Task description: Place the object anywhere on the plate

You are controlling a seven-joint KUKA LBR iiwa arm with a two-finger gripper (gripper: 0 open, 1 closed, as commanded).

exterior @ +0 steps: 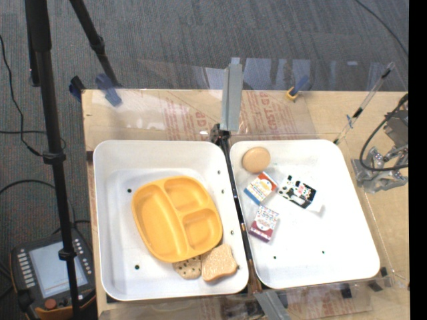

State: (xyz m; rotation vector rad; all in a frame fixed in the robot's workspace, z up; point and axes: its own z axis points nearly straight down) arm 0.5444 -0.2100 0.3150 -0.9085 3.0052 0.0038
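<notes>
- The counter carries two shallow white bins side by side: the left bin and the right bin.
- The yellow plate, with three compartments, lies in the left bin. None of its compartments holds anything.
- A slice of bread and a cracker lie at the plate's near edge, just off the plate on the bin floor, touching each other.
- The right bin holds four loose items: a round tan bun near the far left corner, a blue and white packet just below it, a black and white box beside that, and a small pink carton nearer the front.
- The task does not say which item is the object; the candidates all lie outside the plate.
- The pincer sits at the right edge of the view, beyond the right bin and well apart from every item. Whether it is wide or narrow cannot be told at this angle. Nothing shows in its grip.
- Judgement: the task is at its start. The pick, the carry across the divider and the release over the plate all remain to be done.
</notes>
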